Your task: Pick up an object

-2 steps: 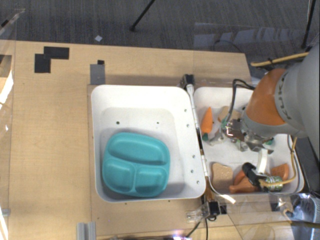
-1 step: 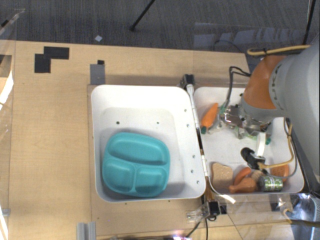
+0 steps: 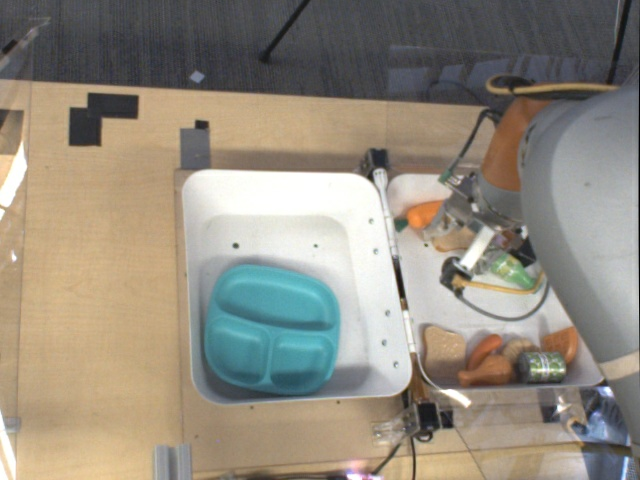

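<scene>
- Just beside the gripper (image 3: 468, 211), on its left, an orange toy carrot (image 3: 426, 213) lies in the far left part of the right bin (image 3: 432, 380), its green tip pointing at the wall between the two bins.
- A tan, lumpy item (image 3: 449, 238) lies on the near side of the carrot, partly under the gripper; what it is cannot be told.
- A small green and white item (image 3: 506, 265), perhaps a bottle, lies to the right of the tan one, near the middle of the bin and half hidden by the arm.
- The gripper is low over the far part of the right bin; the wrist covers it, so I cannot tell whether the claw is released or clenched, or whether it grasps anything.
- The grey arm (image 3: 585, 218), with its orange band (image 3: 505, 153), reaches in from the right and hides the right side of that bin.
- Along the near edge of the right bin lie more toy foods: a slice of bread (image 3: 445, 346) at the left, then two orange-brown sausage shapes (image 3: 484, 360), a pale tan piece (image 3: 516, 349), a green can (image 3: 543, 367) on its side, and an orange piece (image 3: 563, 342) by the arm.
- The left bin (image 3: 270, 190) holds one thing: a teal plate (image 3: 271, 328) with three compartments, lying flat in the near half.
- Both white bins sit side by side on a pale wooden bench (image 3: 90, 298).
</scene>
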You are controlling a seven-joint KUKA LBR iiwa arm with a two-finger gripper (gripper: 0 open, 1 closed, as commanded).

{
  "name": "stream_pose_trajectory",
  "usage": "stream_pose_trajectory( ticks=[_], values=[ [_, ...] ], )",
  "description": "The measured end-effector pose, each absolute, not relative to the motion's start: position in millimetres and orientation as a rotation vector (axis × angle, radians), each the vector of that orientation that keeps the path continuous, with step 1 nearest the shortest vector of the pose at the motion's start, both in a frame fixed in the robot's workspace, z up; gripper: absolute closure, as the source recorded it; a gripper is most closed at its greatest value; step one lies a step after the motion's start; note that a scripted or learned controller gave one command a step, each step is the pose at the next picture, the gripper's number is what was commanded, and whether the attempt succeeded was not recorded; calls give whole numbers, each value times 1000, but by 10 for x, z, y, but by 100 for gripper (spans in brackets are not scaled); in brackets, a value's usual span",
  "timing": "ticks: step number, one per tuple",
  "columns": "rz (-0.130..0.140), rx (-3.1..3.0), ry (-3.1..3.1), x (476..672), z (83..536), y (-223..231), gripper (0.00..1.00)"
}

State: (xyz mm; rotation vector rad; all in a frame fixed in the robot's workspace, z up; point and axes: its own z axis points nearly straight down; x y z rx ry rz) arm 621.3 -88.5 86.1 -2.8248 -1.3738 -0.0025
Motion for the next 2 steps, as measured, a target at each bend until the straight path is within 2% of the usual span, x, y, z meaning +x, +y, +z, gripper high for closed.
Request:
stream_pose_trajectory(
  ticks=[1, 2],
  values=[
    [-9, -2815, -1398, 6239, 990, -863, 100],
    [-6, -3020, -859, 5645, 1864, -572, 100]
  ],
)
